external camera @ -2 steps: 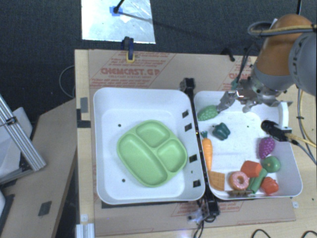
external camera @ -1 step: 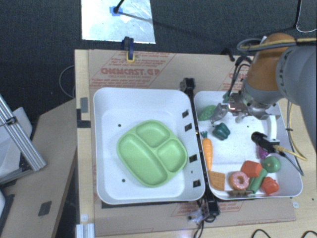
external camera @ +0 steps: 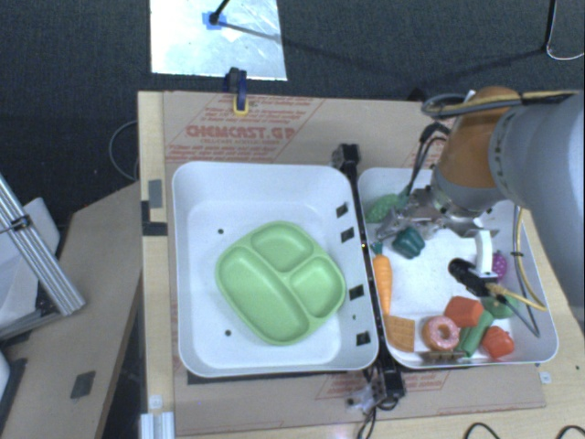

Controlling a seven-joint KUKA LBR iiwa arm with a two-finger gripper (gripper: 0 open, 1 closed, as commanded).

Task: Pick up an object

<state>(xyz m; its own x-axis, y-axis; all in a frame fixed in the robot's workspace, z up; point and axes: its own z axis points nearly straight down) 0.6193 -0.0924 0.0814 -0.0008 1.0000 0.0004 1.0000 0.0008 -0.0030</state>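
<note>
My pincer (external camera: 402, 225) hangs low in the right bin (external camera: 413, 293), over its far left corner, and my own wrist hides whether it is apart or together. Just beneath sits a dark green toy pepper (external camera: 409, 241), likely light, hard plastic and slick, so I would take it across its round body. Nearer from the pepper lie a carrot (external camera: 383, 282), a pink doughnut (external camera: 442, 334) and red pieces. What the green thing (external camera: 381, 207) behind the pepper is, I cannot tell.
</note>
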